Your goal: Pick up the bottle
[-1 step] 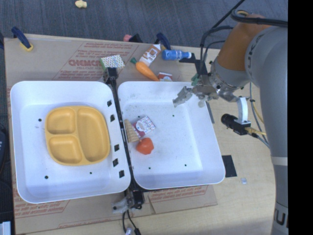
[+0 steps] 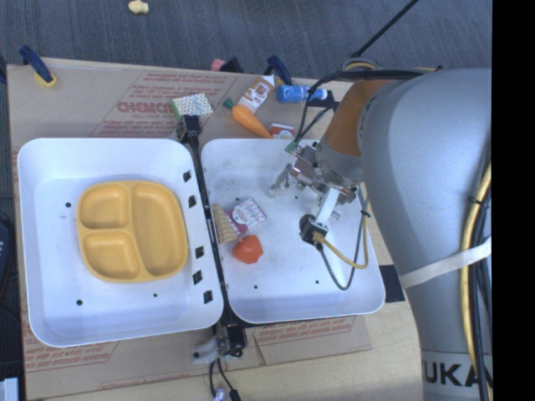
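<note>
One bottle [image 2: 254, 93], two bins [image 2: 50, 307]

The grey arm [image 2: 426, 182] reaches in over the right bin [image 2: 351, 295], its gripper [image 2: 288, 178] hanging above the bin's upper middle, with a yellow cable [image 2: 347, 261] looping below the wrist. In the right bin, a small packet [image 2: 247, 215] lies by its left wall, a red tomato-like piece [image 2: 247, 249] just below it. The left bin [image 2: 50, 307] holds a yellow divided plate [image 2: 132, 229]. Beyond the right bin's far rim lie a small bottle [image 2: 256, 94], a carrot [image 2: 250, 121] and a blue object [image 2: 294, 93].
</note>
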Available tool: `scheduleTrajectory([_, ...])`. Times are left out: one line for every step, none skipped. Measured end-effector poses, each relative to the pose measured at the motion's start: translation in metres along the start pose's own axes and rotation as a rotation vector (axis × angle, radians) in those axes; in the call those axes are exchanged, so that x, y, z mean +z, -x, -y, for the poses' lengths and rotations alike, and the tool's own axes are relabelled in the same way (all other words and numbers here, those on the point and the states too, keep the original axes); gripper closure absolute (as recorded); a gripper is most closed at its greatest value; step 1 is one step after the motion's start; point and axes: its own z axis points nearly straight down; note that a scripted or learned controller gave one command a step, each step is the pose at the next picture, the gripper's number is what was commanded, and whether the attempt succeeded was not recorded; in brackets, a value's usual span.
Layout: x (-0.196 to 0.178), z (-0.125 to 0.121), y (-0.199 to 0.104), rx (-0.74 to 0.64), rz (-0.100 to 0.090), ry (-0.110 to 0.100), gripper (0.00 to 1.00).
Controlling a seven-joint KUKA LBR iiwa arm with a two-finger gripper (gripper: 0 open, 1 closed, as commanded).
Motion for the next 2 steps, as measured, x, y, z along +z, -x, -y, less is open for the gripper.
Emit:
scheduleTrajectory([-0.01,0.001,-0.001,-0.008,0.0,-0.005,1.0])
scheduleTrajectory([-0.025,0.087,-0.029,-0.09,0.001,0.002,1.0])
